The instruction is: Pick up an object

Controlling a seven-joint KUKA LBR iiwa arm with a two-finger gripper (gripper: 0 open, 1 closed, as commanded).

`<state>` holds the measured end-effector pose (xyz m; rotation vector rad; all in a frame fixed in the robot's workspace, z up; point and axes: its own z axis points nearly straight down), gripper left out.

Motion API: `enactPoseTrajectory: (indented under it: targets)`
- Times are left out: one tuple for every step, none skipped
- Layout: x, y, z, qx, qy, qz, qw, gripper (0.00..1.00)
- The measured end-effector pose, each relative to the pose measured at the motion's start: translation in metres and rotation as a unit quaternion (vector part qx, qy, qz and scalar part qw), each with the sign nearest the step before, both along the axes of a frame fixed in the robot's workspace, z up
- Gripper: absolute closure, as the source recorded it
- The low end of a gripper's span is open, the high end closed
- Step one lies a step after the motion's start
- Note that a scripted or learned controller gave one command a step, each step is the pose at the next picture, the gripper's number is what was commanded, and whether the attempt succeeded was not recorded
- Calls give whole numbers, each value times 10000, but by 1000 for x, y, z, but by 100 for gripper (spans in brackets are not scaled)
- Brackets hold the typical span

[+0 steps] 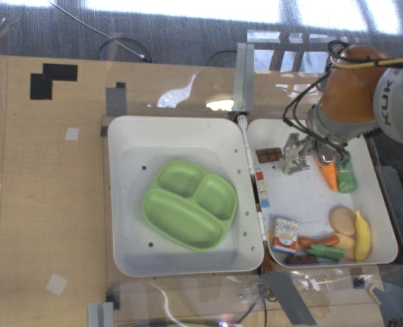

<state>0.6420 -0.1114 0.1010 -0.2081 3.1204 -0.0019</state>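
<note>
My gripper hangs over the upper part of the right bin, open, with nothing between its fingers. A brown chocolate bar lies just to its left. Just to its right lie an orange carrot and a green packet. Along the bin's near edge sit a small printed box, a red sausage-like piece, a green vegetable, a tan bun and a yellow banana.
The left bin holds a green divided plate. A ridge separates the two bins. The arm's orange band hangs over the right bin's far edge, with cables around it.
</note>
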Motion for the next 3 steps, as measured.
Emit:
enactPoseTrajectory:
  targets:
    - [19, -46, 153, -22, -51, -107, 9999, 100]
    - [-63, -25, 25, 12, 80, 235, 9997, 100]
    - [-45, 49, 127, 12, -23, -145, 9999, 100]
